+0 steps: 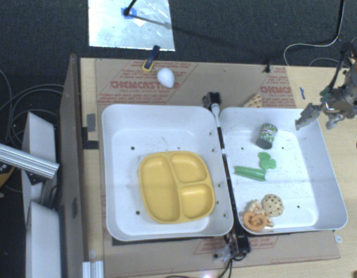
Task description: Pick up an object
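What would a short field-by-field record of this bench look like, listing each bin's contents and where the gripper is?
left bin: yellow divided tray
right bin: small can, green toy vegetable, cookie, orange pretzel-like piece
outside bins: white egg-shaped object on cardboard behind the left bin
gripper: over the right bin's far right corner, holding nothing visible
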You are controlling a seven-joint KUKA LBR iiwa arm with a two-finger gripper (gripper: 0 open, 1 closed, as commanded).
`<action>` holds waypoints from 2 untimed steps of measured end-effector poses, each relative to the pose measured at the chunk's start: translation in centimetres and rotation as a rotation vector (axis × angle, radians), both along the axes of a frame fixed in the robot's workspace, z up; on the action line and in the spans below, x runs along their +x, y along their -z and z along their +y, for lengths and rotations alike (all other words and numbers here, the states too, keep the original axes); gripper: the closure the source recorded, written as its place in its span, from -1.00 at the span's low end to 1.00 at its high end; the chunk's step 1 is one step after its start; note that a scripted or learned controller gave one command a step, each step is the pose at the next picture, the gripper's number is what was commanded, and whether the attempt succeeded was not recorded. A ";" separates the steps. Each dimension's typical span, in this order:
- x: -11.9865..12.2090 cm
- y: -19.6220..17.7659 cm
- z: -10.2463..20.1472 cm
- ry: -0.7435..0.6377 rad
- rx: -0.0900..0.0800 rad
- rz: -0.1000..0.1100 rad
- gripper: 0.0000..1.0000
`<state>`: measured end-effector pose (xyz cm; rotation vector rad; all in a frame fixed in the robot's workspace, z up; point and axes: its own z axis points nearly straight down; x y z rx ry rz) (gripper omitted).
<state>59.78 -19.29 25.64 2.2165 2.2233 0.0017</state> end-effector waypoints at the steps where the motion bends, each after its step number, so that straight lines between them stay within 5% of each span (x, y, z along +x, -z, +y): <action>1: 4.4 8.0 7.2 -0.008 0.005 0.005 -1.00; 2: 4.1 14.8 4.8 0.003 0.001 0.007 -1.00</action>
